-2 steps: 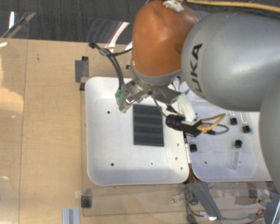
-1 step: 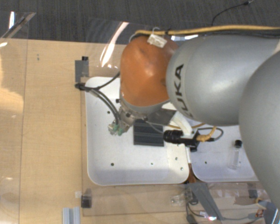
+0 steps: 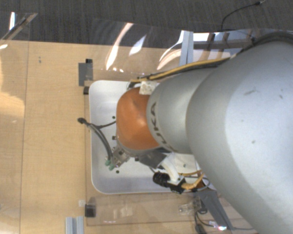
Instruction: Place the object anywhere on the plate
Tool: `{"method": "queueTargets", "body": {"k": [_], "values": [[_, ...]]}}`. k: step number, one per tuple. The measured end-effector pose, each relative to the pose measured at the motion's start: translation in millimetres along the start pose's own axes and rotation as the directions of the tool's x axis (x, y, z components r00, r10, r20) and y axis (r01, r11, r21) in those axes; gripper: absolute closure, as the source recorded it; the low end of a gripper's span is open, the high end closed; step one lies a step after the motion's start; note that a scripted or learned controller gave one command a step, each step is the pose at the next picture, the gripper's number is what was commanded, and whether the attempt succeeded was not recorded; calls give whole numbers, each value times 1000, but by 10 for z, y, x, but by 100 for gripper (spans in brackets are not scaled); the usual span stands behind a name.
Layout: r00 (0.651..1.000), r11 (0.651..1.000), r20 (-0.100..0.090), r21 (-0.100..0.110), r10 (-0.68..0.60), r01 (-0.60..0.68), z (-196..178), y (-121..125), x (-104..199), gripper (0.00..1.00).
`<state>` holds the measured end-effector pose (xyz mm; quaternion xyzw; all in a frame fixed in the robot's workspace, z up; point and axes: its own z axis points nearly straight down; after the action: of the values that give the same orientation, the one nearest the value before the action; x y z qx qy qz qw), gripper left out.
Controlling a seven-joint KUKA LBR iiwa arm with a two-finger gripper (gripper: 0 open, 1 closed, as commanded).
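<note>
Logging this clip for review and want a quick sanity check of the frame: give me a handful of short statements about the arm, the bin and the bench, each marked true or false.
1. The arm covers much of the white bin. True.
2. The band above the wrist is blue. False: the band is orange.
3. The bench top is wood-coloured. True.
4. The arm comes in from the left of the camera view. False: it reaches in from the right.
5. A plate with an object on it lies in plain sight in the bin. False: the bare part of the bin is plain white, and the arm hides the rest.
6. A black cable loops over the bin's left part. True.
</note>
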<state>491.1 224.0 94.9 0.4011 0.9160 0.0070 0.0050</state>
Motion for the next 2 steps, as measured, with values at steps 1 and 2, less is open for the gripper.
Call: {"method": "queueTargets", "body": {"k": [1, 2], "values": [[946, 946, -3, 7, -323, 323, -1234, -84, -266, 100], [748, 748, -7, 5, -664, 664, -1202, 578, -375, 100]]}}
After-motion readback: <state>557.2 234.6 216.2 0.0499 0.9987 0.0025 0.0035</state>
